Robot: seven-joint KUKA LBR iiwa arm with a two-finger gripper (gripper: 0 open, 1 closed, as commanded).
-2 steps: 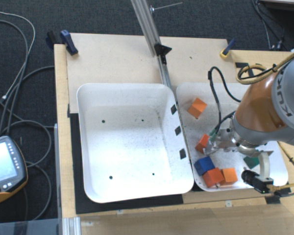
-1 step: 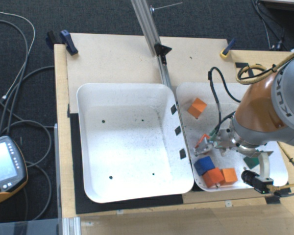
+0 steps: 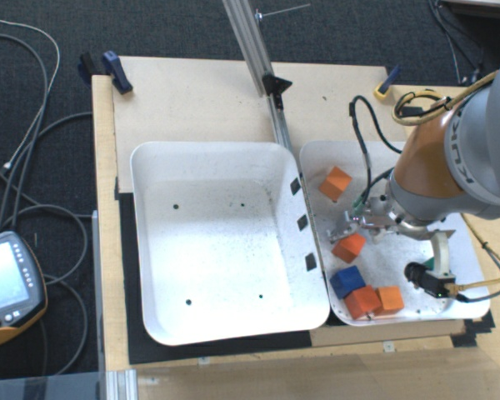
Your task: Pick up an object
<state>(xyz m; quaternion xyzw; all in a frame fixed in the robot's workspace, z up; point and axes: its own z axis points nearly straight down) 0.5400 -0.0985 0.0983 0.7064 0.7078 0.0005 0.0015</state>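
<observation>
My gripper (image 3: pixel 358 222) hangs low in the right bin (image 3: pixel 317 158), reaching in from the right under the grey and orange wrist. An orange block (image 3: pixel 348 246) lies just below and in front of it, touching or nearly touching the gripper's tip; I cannot tell which. Another orange block (image 3: pixel 336 183) lies further back in the same bin. Near the front rim sit a blue block (image 3: pixel 347 282), a red-orange block (image 3: pixel 363 302) and a small orange block (image 3: pixel 390 298), packed close together.
The left bin (image 3: pixel 150 182) stands beside the right one, their walls meeting in the middle. A slanted metal post (image 3: pixel 248 36) rises behind the bins. Cables (image 3: pixel 362 132) trail over the right bin's back, and a black fitting (image 3: pixel 425 277) hangs off the arm.
</observation>
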